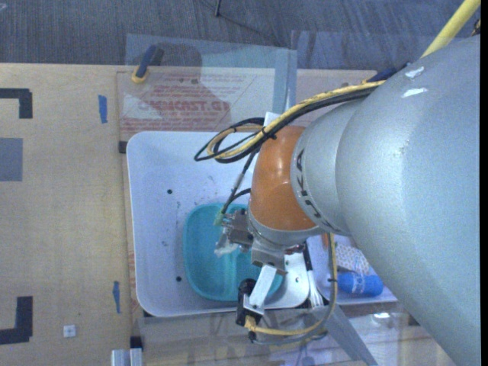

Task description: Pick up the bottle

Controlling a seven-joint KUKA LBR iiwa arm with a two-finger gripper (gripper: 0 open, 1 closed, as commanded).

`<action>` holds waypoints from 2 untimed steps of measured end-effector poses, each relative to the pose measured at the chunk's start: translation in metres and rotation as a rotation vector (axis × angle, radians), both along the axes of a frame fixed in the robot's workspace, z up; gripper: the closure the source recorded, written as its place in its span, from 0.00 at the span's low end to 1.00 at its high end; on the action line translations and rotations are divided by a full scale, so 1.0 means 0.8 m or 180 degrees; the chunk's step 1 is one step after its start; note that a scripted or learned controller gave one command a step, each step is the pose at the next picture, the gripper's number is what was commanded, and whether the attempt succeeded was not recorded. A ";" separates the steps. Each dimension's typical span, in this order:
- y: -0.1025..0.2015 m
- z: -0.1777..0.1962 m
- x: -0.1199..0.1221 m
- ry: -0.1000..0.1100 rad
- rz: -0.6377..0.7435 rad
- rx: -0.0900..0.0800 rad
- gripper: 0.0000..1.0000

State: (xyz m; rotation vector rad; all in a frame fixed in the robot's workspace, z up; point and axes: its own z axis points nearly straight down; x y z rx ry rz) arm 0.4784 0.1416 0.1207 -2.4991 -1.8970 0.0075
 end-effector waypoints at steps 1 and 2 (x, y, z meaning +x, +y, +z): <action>-0.030 -0.028 0.014 -0.0053 0.0812 0.0086 0.00; -0.030 -0.028 0.015 -0.0059 0.0812 0.0084 0.00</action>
